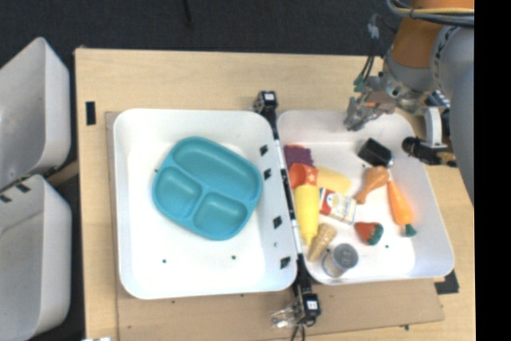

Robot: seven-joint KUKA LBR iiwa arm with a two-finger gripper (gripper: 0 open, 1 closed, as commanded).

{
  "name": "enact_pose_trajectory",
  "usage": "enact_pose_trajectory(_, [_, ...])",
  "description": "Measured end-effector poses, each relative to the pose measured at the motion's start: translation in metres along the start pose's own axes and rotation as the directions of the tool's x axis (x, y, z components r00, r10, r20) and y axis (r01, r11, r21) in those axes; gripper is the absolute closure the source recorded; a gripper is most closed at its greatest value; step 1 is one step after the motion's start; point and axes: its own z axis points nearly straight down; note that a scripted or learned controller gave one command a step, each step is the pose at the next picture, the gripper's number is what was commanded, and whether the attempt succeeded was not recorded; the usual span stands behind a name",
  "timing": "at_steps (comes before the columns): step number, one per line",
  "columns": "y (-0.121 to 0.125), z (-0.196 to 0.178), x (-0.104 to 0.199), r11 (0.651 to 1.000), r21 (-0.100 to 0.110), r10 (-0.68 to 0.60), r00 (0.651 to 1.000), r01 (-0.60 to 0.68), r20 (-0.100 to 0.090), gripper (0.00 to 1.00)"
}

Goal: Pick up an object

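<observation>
White plastic makes up both shallow bins on the tan table (192, 76). At the 9 o'clock side, the left bin (136, 251) holds a single teal plate (207, 188) with three compartments, lying flat near the bin's middle.

At 3 o'clock, the right bin (431, 251) holds a cluster of toy food and small things. Along its left wall lie a purple piece (297, 153), a red piece (300, 175) just below it, and a long yellow piece (306, 212) running toward 6 o'clock. Touching the yellow piece's lower end is a tan cone (322, 240), and just beside that, at the 6 o'clock edge, sits a round grey tin (344, 258). A small red-and-white packet (338, 206) lies near the middle, with a pale yellow wedge (337, 182) above it. Toward 3 o'clock are a brown drumstick shape (372, 183), an orange carrot (400, 205) with a green tip, and a small red and green piece (369, 232). A black block (374, 152) rests near the 12 o'clock side, tilted.

Reaching in from 2 o'clock, the arm (423, 36) carries its end effector (357, 117) over the bin's 12 o'clock rim, apart from the black block. I cannot tell how far it is open, and nothing is seen between its tips.
</observation>
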Motion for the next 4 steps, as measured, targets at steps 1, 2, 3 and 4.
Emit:
enact_pose_trajectory(1, [0.007, -0.045, -0.003, 1.0, 0.0, -0.003, 1.0, 0.003, -0.001, 1.0])
enact_pose_trajectory(2, [0.008, -0.086, -0.005, 1.0, 0.001, -0.004, 1.0, 0.004, -0.002, 1.0])
enact_pose_trajectory(3, [-0.031, -0.094, 0.03, 1.0, 0.007, -0.006, 1.0, 0.006, -0.003, 1.0])
enact_pose_trajectory(4, [-0.08, -0.092, 0.046, 1.0, 0.009, 0.002, 1.0, -0.002, -0.003, 1.0])
